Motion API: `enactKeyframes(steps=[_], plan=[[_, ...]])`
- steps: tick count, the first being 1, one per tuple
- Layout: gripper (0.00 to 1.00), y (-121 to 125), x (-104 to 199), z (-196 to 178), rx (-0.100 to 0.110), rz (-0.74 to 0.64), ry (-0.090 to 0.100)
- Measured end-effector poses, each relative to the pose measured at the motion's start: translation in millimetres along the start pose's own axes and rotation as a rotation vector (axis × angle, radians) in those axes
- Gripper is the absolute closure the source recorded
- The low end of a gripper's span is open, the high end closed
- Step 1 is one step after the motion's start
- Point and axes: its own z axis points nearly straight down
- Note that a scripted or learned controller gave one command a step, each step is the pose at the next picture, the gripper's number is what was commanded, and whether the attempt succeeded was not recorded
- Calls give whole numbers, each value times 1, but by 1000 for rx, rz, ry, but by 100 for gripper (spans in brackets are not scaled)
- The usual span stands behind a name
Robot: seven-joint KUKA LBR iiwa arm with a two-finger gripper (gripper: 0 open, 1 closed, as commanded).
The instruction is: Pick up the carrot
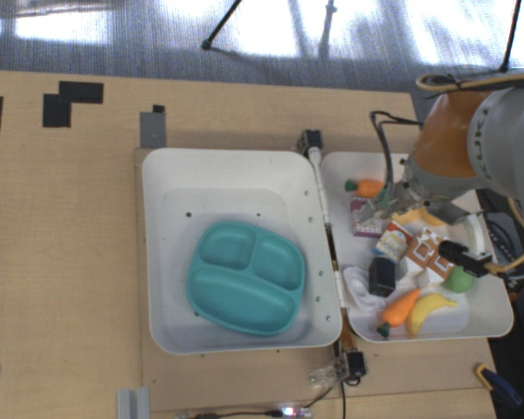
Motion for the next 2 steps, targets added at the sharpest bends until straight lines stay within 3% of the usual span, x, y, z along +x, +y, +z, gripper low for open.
enactKeyframes(steps=[1, 2], plan=[[100, -47, 20, -1, -1, 56, -3], [100, -45, -27, -20, 23, -331, 15]])
